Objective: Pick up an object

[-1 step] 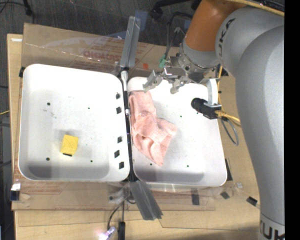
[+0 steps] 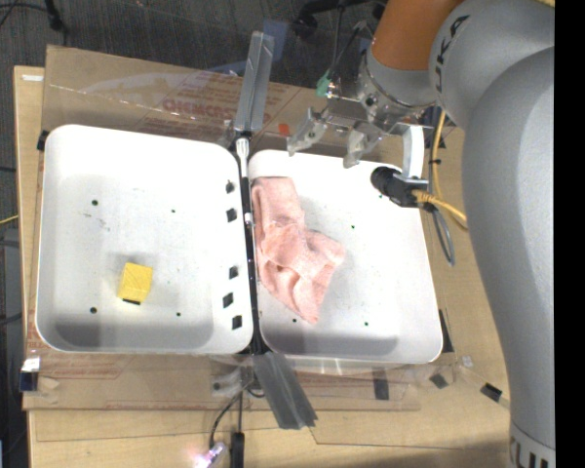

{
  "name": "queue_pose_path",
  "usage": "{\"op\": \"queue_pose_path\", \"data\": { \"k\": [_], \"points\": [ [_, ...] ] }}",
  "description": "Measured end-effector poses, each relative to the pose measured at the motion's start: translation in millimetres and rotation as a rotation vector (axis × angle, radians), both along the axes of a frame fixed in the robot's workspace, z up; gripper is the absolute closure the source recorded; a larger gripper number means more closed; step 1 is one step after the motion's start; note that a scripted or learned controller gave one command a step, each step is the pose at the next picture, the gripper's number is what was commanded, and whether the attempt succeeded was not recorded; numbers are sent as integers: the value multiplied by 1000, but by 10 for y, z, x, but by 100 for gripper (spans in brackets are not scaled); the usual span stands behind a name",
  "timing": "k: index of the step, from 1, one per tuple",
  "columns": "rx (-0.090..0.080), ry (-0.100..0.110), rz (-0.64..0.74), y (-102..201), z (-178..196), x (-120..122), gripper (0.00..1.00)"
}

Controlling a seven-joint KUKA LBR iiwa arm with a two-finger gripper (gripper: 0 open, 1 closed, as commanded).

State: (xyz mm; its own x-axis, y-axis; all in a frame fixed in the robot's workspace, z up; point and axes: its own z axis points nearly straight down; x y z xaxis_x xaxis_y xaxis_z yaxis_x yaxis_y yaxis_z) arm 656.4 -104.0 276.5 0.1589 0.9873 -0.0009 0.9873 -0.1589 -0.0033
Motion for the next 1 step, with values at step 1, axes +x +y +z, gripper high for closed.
{"op": "queue_pose_path", "data": {
  "k": [1],
  "points": [
    [0,-2,54,21,-1451,-26,0]
  ]
}}
